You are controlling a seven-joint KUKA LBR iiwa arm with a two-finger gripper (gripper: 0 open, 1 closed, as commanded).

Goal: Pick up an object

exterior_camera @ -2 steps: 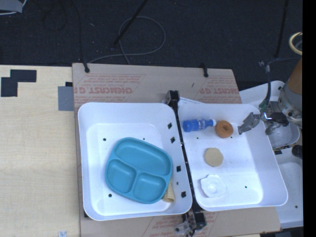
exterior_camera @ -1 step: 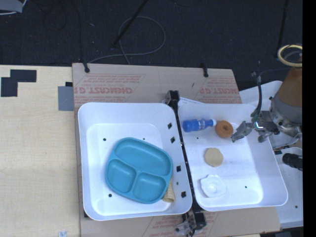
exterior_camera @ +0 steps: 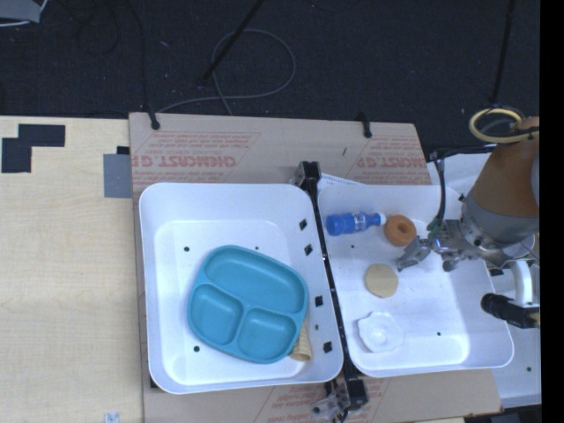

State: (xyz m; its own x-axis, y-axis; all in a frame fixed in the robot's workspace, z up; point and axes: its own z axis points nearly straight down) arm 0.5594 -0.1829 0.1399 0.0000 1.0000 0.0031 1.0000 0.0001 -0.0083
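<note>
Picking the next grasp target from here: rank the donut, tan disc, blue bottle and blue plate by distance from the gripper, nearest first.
Measured from the gripper, in the camera view:
1. Donut, just up-left of it in the right bin.
2. Tan disc, down-left of it; not much farther than the donut.
3. Blue bottle, beyond the donut toward the divider.
4. Blue plate, over in the left bin.

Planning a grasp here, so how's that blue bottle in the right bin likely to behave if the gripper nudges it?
The blue bottle lies on its side on the right bin's smooth floor, so it would probably roll. It looks small and plastic, likely light, and may skid toward the donut beside it.
</note>
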